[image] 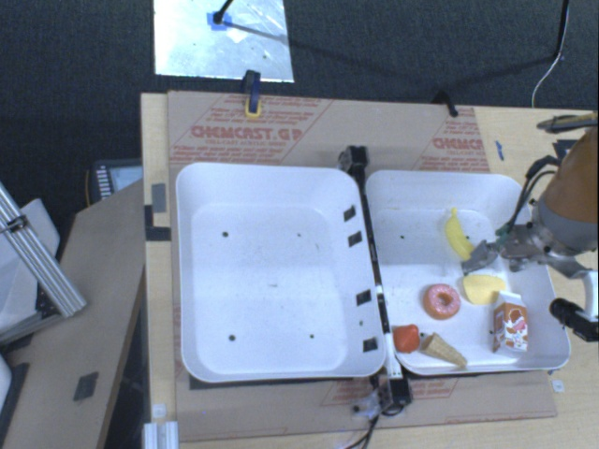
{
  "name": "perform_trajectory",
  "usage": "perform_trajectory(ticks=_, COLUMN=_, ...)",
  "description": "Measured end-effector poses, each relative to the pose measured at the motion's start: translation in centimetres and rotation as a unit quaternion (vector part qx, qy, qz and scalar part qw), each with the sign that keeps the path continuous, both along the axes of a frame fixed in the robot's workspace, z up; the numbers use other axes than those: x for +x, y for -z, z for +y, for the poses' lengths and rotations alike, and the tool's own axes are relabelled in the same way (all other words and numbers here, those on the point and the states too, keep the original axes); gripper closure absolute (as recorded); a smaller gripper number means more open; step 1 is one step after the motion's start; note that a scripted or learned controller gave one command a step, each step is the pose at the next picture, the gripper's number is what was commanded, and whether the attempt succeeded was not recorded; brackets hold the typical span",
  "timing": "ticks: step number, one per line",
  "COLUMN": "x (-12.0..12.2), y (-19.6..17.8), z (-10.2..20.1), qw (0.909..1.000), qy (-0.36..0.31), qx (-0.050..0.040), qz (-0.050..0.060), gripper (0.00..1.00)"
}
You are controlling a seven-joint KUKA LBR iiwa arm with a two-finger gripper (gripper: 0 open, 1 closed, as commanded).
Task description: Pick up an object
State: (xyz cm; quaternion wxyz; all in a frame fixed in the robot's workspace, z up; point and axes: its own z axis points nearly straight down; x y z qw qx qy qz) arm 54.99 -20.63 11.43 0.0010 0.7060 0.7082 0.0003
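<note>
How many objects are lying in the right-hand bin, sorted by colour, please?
Yellow: 2, the banana and the pale yellow piece.
Pink: 1, the doughnut.
Red: 1, the small red item.
Tan: 1, the ice cream cone.
Red and white: 1, the carton.
Total: 6.

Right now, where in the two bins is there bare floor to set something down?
The left white bin offers bare floor wall to wall. In the right white bin, the far-left stretch by the divider is free. Its near-right is crowded: yellow banana, pink doughnut, yellow wedge, juice carton, cone, beside the gripper.
</note>
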Motion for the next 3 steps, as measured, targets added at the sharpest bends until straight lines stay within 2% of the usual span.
perform_trajectory(ticks=3, x=0.0, y=0.0, z=0.0, qw=1.0, qy=0.0, qx=0.0, qz=0.0, gripper=0.0)
